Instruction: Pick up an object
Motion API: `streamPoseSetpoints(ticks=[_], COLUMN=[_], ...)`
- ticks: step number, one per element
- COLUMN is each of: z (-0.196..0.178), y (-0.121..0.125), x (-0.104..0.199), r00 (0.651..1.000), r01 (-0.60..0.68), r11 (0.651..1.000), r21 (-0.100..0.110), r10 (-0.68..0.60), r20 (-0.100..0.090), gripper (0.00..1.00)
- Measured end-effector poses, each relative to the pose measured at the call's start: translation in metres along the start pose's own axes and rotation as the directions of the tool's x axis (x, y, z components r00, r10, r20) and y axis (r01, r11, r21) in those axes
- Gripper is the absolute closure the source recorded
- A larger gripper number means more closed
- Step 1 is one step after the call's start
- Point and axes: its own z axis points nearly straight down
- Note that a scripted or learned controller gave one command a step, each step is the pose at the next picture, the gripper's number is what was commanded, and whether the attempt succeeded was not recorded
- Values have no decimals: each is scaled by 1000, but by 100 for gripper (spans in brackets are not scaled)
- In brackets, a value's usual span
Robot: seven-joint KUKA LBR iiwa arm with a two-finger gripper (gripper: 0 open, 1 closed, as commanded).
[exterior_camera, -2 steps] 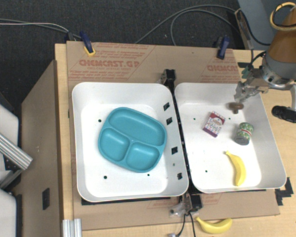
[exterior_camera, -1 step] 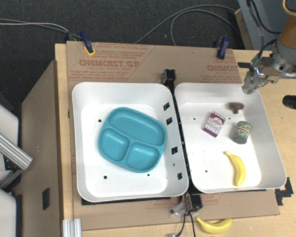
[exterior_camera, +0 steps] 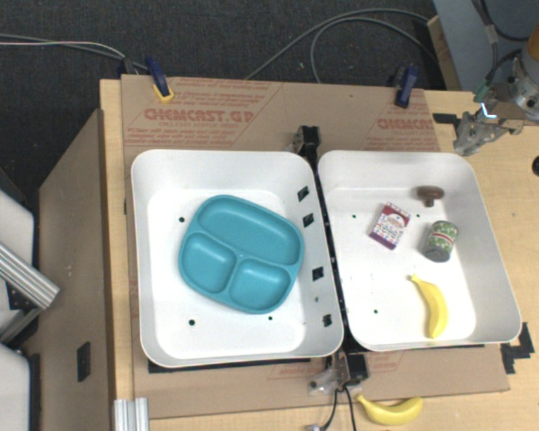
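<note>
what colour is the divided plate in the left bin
Teal blue all over; the divided plate shows plainly in the camera view, lying in the left bin.

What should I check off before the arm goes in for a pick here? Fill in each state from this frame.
1. Objects available in right bin: ok; banana, small can, card box, brown item.
2. Objects apart enough to grasp singly: ok; none touching.
3. Gripper above a target: not ok; it sits beyond the bin's far right corner.
4. Gripper free of load: cannot tell.
5. Left bin target: not ok; blue divided plate is wide and flat.
6. Second banana reachable: cannot tell; lies outside bins at the bench's front edge.
</note>
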Motion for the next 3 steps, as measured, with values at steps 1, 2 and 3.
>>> streamPoseSetpoints(ticks=[1,2,3], z=[-7,-11,6], y=[-4,-12,-22], x=[54,110,167], r00=[1000,1000,1000], r01=[3,3,4], r11=[1000,1000,1000], r21=[8,9,10], r10=[-3,-3,-4], r20=[-3,-3,-4], gripper=[100,100,100])
